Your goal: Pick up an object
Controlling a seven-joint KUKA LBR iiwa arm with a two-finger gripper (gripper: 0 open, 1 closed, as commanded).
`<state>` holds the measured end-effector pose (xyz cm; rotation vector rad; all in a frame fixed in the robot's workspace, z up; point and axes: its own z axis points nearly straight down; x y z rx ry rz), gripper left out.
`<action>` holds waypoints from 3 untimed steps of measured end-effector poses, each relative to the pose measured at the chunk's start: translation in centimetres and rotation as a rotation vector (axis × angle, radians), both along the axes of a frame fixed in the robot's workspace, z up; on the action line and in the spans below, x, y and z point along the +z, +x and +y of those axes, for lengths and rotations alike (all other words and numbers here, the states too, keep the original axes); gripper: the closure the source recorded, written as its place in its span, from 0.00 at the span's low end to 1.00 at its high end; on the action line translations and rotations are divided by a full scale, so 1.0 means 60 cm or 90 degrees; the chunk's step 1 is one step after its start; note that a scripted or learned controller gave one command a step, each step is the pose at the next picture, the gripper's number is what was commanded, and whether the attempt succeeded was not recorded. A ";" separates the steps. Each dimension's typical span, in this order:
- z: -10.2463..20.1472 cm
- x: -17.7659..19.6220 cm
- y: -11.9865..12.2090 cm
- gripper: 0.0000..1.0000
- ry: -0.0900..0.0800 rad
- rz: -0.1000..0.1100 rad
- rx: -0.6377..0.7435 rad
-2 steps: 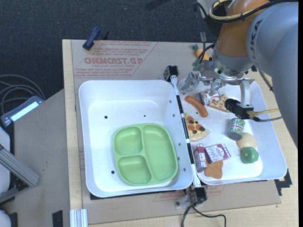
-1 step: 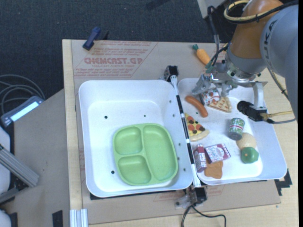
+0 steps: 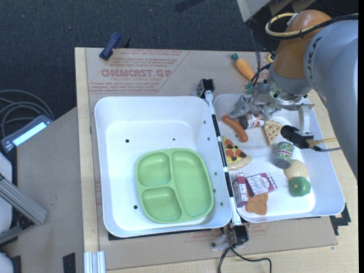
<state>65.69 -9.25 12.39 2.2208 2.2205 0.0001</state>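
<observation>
On the counter [image 3: 85,169] you are looking at two white bins lying side by side, and it helps to read them from the left. Your left bin [image 3: 114,118] is carrying just a green divided plate [image 3: 173,185], lying flat toward the near side, so nothing there is asking to be picked. Across the shared rim, your right bin [image 3: 327,201] is keeping all the small toy foods loose on its floor, presumably so the arm can choose any one of them. A pizza slice [image 3: 234,153] is lying against the divider, with a sausage [image 3: 235,127] just behind it. Nearer the front, a dark red packet [image 3: 255,185] is sitting beside an orange piece [image 3: 256,205]. Further right, a wedge of pizza [image 3: 272,132] is lying near the back, a small green can [image 3: 284,152] is standing in front of it, and a pale round piece and a green apple [image 3: 300,186] are resting close together toward the front. A carrot [image 3: 245,69] is lying outside the bin on the counter behind. Your claw [image 3: 254,109] is hanging at the back of the right bin, right over the sausage, a likely target. Whether it is released or clenched, you cannot tell; nothing is visibly being held.
</observation>
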 end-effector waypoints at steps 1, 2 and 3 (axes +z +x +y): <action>-0.003 -0.026 0.018 0.00 -0.003 -0.011 0.001; -0.004 -0.031 0.018 0.00 -0.005 -0.013 0.001; -0.004 -0.010 0.021 1.00 -0.006 -0.018 0.001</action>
